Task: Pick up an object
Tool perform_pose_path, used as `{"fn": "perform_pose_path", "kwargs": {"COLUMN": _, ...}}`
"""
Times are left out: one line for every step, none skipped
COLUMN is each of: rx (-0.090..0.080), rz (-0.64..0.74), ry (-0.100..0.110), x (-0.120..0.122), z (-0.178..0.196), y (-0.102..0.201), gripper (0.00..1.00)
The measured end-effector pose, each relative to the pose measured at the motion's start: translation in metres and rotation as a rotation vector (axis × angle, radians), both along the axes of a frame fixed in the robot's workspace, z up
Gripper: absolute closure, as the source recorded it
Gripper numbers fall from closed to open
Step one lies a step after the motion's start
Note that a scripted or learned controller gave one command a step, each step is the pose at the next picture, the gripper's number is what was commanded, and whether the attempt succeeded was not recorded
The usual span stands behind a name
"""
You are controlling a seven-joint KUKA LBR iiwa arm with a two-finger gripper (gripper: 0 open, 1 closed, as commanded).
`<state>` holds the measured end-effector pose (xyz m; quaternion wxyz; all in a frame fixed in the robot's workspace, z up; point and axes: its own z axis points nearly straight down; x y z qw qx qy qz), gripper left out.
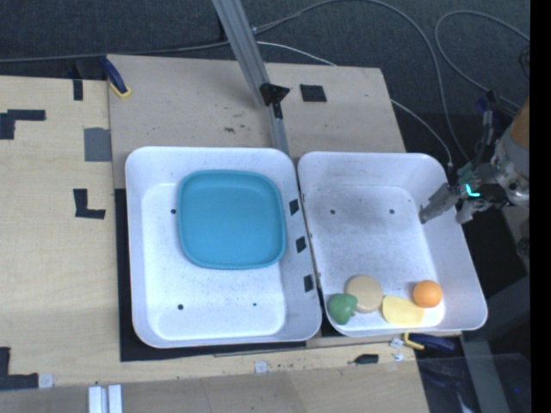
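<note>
Four small objects lie along the near edge of the right bin (379, 188): a green piece (342, 307), a beige round piece (365, 292), a yellow piece (399, 311) and an orange ball (427, 294). My gripper (450, 208) hovers over that bin's right rim, well behind the objects. It is open, with nothing between its fingers. A teal light glows on the wrist just above the fingers.
The left bin (151, 256) holds a blue square plate (232, 218). A slanted metal pole (250, 50) rises from between the two bins at the back. Cables run over the dark floor behind and to the right of the bench.
</note>
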<state>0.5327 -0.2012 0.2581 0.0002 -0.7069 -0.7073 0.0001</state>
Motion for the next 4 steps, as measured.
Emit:
{"fn": "perform_pose_path", "kwargs": {"rx": 0.0, "rz": 0.0, "ry": 0.0, "x": 0.0, "z": 0.0, "y": 0.0, "gripper": 0.0}}
{"fn": "perform_pose_path", "kwargs": {"rx": 0.001, "rz": 0.001, "ry": 0.005, "x": 0.009, "z": -0.054, "y": 0.003, "gripper": 0.0}}
{"fn": "perform_pose_path", "kwargs": {"rx": 0.001, "rz": 0.0, "ry": 0.004, "x": 0.002, "z": -0.113, "y": -0.001, "gripper": 0.0}}
{"fn": "perform_pose_path", "kwargs": {"rx": 0.001, "rz": 0.0, "ry": 0.004, "x": 0.001, "z": -0.166, "y": 0.0, "gripper": 0.0}}
